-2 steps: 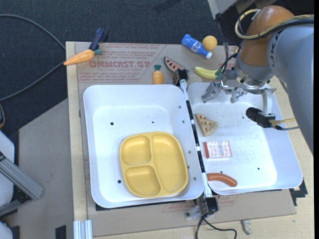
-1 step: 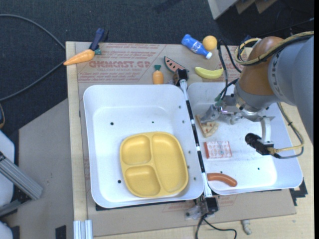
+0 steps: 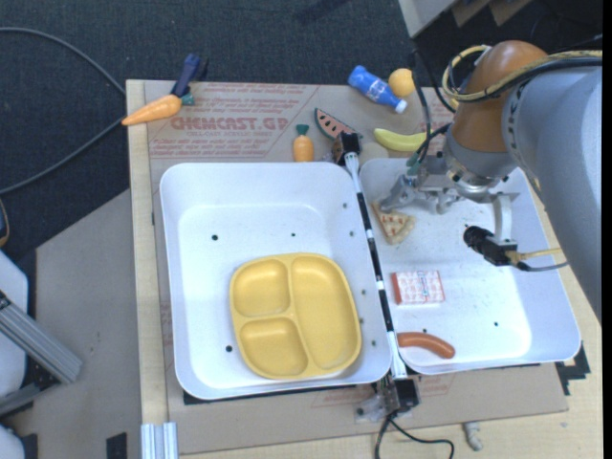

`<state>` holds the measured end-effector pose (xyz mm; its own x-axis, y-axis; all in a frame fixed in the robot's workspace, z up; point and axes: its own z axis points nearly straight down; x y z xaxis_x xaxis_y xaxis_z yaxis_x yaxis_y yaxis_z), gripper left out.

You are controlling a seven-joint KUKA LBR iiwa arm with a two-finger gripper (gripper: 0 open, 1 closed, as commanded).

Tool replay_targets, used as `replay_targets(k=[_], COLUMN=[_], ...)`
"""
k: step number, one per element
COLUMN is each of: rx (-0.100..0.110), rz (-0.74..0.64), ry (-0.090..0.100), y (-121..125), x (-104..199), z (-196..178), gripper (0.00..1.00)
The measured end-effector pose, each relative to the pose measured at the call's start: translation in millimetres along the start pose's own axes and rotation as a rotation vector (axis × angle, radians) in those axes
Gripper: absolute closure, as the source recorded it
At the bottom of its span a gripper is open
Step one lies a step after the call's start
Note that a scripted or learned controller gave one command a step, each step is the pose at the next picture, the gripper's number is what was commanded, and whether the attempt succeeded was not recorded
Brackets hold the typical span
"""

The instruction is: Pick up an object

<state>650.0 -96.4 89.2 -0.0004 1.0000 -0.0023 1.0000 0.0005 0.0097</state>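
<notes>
Overhead slanted view of the bench, with the right bin [image 3: 535,338] taken as landmark. The gripper [image 3: 406,197] sits low over the bin's far left corner, its fingers spread apart with nothing between them; the likeliest target, a waffle-patterned toy wedge [image 3: 394,225], lies on the bin floor just below and toward the near side of the fingertips. Whether a fingertip touches it cannot be told. Risks, as judged from this layout: the wedge is flat and lies close to the bin's left wall, so the fingers may close above it or push it against the wall instead of gripping it; a descent slightly off line could strike the wall or the rim between the bins. A black cable [image 3: 488,245] hanging from the wrist trails over the bin floor and could snag or drag nearby pieces. Nearer in the same bin lie a red-and-white card [image 3: 418,287] and a sausage [image 3: 426,345]. Left of the bin stands a second bin [image 3: 191,256] holding a yellow divided plate [image 3: 295,314]. Beyond the bin, on printed cardboard [image 3: 229,122], lie a banana [image 3: 400,140], a blue bottle [image 3: 375,87], a melon slice [image 3: 331,122] and a carrot [image 3: 153,112]. The floor around is dark carpet [image 3: 86,8].
</notes>
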Motion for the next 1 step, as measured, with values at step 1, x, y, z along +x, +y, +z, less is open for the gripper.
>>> replay_targets(k=[1], rx=[0.006], rz=[0.000], ry=[0.001], y=[14.3], x=[3.1], z=[3.8], gripper=[0.00])
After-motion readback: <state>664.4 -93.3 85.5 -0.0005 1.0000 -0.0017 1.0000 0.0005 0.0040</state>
